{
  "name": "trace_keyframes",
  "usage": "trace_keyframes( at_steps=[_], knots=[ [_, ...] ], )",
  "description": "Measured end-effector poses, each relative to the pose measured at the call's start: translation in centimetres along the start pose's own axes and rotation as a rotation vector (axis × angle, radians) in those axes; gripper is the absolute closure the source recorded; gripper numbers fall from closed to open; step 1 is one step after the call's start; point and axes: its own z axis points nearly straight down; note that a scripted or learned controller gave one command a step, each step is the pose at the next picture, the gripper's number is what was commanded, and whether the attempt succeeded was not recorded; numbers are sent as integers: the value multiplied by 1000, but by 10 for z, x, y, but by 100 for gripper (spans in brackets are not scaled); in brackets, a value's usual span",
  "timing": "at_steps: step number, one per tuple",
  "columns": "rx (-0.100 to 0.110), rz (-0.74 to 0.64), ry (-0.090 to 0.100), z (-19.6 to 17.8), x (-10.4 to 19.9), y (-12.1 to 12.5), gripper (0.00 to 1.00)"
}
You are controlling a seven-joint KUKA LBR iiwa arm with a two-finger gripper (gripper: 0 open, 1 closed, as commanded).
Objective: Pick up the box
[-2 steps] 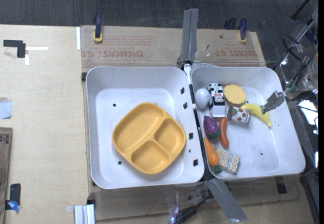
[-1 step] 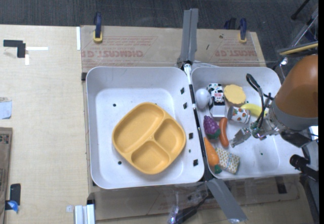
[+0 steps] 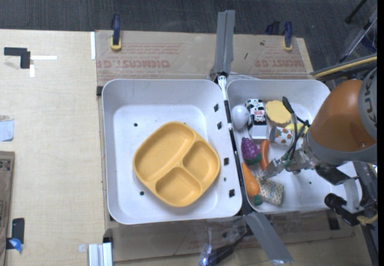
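Claw (image 3: 277, 167) sits low in the right bin (image 3: 315, 199); whether it grips anything I cannot tell. One desk (image 3: 48, 139) carries two white bins. One yellow divided plate (image 3: 176, 164) fills the left bin (image 3: 120, 108). One small box (image 3: 257, 110), cow-patterned, lies near the right bin's far left corner, beside one grape bunch (image 3: 250, 149) and one carrot (image 3: 251, 181).

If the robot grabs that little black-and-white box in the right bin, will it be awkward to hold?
Probably light and fairly stiff: the box looks like a small carton with flat sides, which should suit a two-finger grip. It likely won't roll, but it lies close beside the silver ball and yellow round piece, so neighbours may get nudged.
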Motion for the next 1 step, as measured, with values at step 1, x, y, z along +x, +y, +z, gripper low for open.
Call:
trace_keyframes(
  at_steps=[1],
  knots=[
    [0,0,0,0,0,0,0]
  ],
)
